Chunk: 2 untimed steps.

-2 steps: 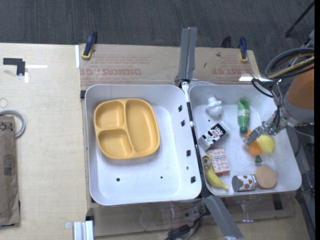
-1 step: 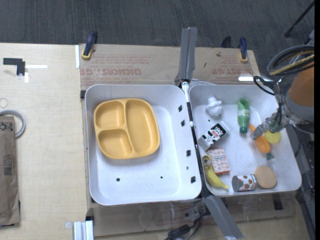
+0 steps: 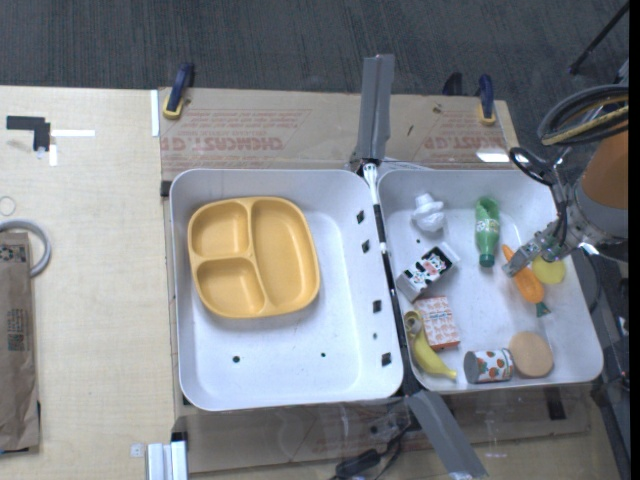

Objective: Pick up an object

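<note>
The right bin holds several small items. An orange carrot and a yellow lemon lie at its right side. My gripper reaches in from the right and sits low, just above and touching or nearly touching those two. A green bottle lies to its left, with a white object farther left. A black-and-white carton, a pink box, a banana, a can and a tan round piece lie nearer the front.
The left bin holds a yellow divided plate. A grey divider bar rises between the bins at the back. Cables hang by the arm at the right. A brown bag lies on the bench at far left.
</note>
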Available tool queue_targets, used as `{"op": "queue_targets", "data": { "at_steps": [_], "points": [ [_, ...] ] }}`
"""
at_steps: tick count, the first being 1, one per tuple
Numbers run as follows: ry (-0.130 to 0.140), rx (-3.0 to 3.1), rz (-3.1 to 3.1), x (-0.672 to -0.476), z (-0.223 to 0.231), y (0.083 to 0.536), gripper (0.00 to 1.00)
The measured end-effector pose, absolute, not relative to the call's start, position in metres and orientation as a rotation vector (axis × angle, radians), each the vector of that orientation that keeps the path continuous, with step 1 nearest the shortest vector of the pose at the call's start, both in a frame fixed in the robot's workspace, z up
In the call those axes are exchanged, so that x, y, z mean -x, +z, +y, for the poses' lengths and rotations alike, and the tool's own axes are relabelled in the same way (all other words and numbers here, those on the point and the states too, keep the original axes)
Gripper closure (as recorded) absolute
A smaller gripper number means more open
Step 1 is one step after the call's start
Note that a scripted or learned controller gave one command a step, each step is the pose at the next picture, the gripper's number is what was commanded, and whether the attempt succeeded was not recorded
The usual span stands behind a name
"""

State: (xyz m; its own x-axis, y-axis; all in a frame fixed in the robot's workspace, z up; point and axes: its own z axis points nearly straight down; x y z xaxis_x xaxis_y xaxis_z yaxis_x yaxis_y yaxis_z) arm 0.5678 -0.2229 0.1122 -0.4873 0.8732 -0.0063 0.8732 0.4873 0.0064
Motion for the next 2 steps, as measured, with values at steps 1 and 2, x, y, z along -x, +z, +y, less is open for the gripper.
{"op": "queue_targets", "data": {
  "at_steps": [1,2],
  "points": [
    [0.000,-1.446,2.786,-0.604,-0.153,0.208,1.00],
    [0.000,-1.162,2.912,-0.613,-0.160,0.236,1.00]
  ]
}}
